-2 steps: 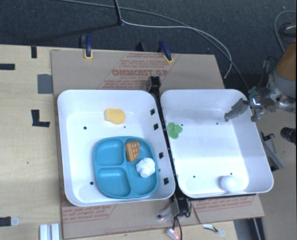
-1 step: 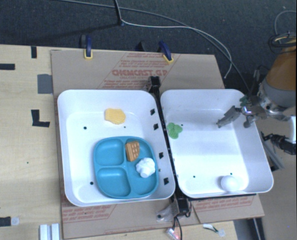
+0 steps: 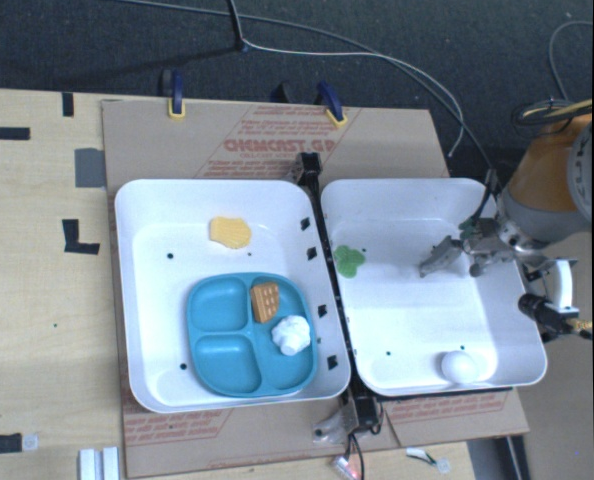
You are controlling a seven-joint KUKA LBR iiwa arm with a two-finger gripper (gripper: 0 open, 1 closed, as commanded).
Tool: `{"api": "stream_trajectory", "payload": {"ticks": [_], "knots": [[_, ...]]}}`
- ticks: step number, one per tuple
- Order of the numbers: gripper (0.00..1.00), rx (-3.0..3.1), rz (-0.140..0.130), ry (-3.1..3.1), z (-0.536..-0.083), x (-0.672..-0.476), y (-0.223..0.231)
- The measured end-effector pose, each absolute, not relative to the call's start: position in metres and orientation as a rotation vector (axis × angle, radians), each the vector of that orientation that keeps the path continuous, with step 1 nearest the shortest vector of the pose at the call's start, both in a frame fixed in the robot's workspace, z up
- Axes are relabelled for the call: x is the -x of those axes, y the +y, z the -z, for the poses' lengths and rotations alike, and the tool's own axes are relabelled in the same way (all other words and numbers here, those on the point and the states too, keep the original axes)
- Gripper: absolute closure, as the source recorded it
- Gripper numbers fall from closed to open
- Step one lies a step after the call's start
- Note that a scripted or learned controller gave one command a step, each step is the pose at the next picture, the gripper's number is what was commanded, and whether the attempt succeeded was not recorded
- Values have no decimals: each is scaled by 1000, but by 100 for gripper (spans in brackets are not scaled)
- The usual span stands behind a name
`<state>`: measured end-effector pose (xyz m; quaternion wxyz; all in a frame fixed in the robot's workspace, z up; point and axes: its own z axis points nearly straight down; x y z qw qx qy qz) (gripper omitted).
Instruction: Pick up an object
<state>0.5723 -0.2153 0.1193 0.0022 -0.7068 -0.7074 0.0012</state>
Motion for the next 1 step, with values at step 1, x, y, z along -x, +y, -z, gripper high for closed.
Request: {"api": "stream_trajectory", "payload": {"ticks": [1], "knots": [[100,2220,-1,-2222,-132,-573,-216]]}}
